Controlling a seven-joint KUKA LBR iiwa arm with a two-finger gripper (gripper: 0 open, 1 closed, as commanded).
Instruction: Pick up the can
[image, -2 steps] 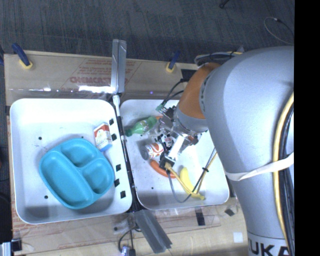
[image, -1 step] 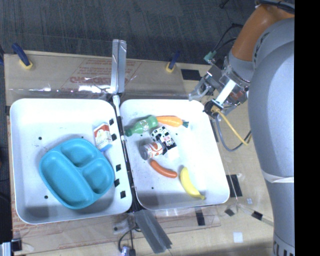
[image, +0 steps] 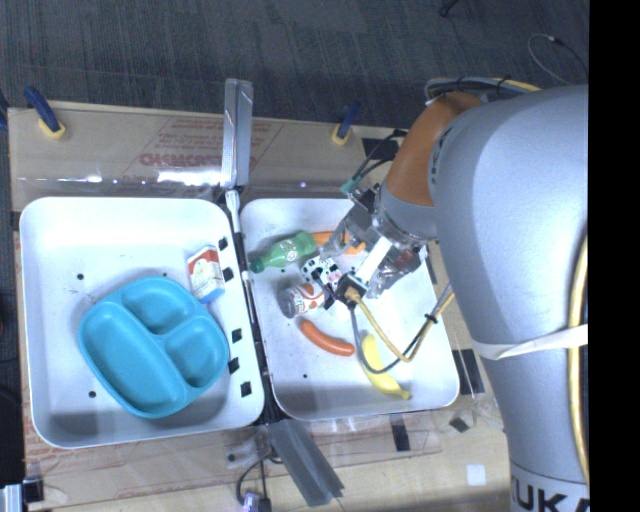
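Approach step: hand (image: 335, 285) low in the right bin (image: 440, 385), can (image: 301, 300) lying tipped just left of its tip, perhaps touching, grip state not readable; next move calls for closing squarely across the can, then lifting.

The arm (image: 520, 250) ran off the picture's bottom edge, its base cut away. The gripper (image: 335, 285) sat low over the right bin (image: 430, 385), and its body covered part of the can (image: 300, 300), so whether the can was touched could not be told. An orange thing (image: 325, 238) showed only as a sliver behind the gripper; what it was stayed unclear. The green bottle (image: 283, 250) was partly blocked at its right end. The carton (image: 205, 272) in the left bin (image: 50, 300) had a label too small to read.
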